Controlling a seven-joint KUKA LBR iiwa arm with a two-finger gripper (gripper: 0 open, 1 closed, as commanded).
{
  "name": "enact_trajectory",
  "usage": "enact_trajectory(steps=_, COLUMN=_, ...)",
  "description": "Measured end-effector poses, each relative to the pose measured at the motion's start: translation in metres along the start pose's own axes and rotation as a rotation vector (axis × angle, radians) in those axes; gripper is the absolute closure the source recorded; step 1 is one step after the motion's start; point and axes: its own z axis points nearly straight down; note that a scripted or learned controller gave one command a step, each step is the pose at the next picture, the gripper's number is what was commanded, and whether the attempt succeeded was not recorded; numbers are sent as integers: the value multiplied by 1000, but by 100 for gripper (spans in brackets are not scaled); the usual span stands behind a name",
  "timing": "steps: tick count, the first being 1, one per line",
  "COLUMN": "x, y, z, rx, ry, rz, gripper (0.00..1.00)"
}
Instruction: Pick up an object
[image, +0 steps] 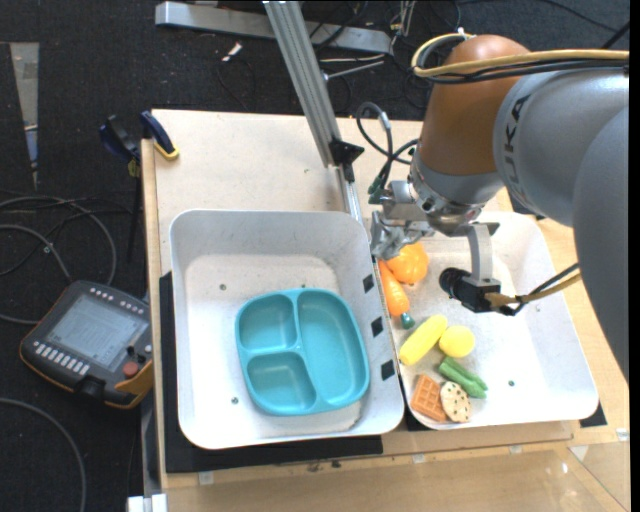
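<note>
Over right bin: jaws (392, 240) sit low at the bin's left wall, just above the orange (408, 264).
Jaws state: metal clutter blurs together; cannot tell whether wide or narrow, nothing seen held.
Targets: orange and carrot (395, 293) touching, tight against the wall of the right bin (560, 330); banana (423, 339), lemon (458, 342), bean (463, 378), waffle (429, 397), cookie (455, 402) clustered nearer the front.
Left bin (200, 290): holds teal tray (298, 351).
Risk: likely wall contact on descent; round orange may roll off, or carrot gets nudged instead.
Risk two: crowded pile, so a double or glancing grab seems possible.
</note>
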Motion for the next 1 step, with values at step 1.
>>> enact_trajectory(steps=1, x=52, y=-8, z=-9, rx=-1, ry=0, rz=-1, gripper=100)
